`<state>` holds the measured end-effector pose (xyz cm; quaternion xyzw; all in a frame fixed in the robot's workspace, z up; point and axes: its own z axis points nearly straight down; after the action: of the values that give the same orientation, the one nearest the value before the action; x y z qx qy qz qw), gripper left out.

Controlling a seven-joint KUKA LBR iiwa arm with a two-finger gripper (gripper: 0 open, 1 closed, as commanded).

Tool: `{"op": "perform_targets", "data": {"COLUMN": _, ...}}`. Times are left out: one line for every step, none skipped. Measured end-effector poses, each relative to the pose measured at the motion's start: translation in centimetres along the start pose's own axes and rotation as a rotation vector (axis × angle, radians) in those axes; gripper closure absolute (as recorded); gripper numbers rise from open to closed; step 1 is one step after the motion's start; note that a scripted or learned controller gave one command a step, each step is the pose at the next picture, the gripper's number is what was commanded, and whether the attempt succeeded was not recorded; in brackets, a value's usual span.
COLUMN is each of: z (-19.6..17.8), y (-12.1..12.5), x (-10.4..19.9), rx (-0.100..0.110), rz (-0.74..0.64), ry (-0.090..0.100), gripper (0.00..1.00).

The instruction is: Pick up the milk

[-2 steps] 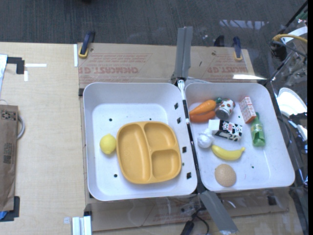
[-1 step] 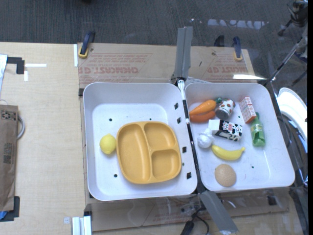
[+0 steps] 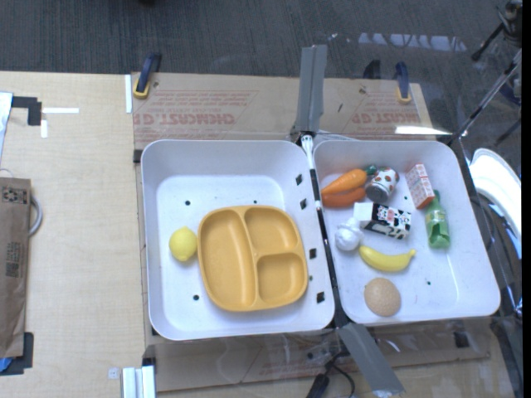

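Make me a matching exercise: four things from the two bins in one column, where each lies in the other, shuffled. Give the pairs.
Things:
1. lemon
2. milk carton
3. egg
4. carrot

Places:
A. right bin, near front edge
B. left bin, beside the yellow plate
C. right bin, far left corner
D. right bin, just above the banana

Pairs: 1-B, 2-D, 3-A, 4-C

Yellow 3-compartment tray and lemon in left bin, carrot, banana, egg, green bottle in right bin
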<state>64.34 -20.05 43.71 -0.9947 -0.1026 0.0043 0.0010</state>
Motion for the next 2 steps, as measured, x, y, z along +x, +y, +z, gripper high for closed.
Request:
{"op": "perform_targets", "data": {"z": 0.03, "y": 1.36, "x": 0.77, "rx": -0.001, "rz": 0.004, "ry": 0.001, "gripper": 1.0}}
{"op": "perform_targets", "data": {"z": 0.02, "y": 1.35, "x": 0.77, "rx": -0.001, "rz": 0.004, "ry": 0.0, "gripper": 0.0}}
